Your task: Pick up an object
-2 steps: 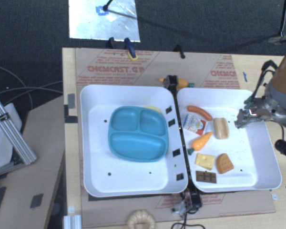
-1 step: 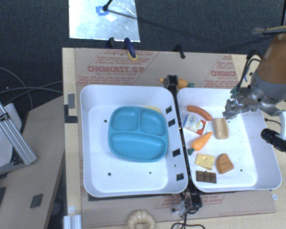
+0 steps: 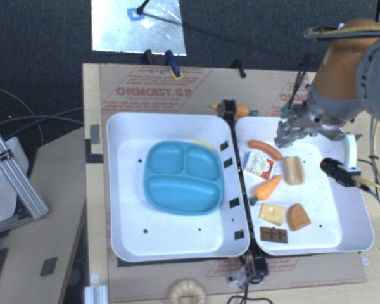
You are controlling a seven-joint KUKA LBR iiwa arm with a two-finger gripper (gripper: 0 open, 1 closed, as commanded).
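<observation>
Arm: the grey KUKA arm, with its orange band, is seen reaching in from the right, over the far edge of the right bin.
Jaws: the gripper is held low above the far left part of the right bin; whether the jaws are wide or narrow cannot be told, and nothing is seen between them.
Right bin: the toy food pieces are kept here.
Sausage: laid just beside the gripper, on its near side; whether the two touch cannot be told.
Small carton: placed just below the sausage, red and white.
Carrot: laid at a slant, near the carton.
Bread roll: set to the right of the carton.
Cheese wedge: placed below the carrot.
Croissant: set just beside the cheese wedge.
Chocolate bar: laid at the near edge.
Left bin: a blue divided plate is carried in its middle.
Tabletop: both bins are borne side by side on a cardboard sheet.
</observation>
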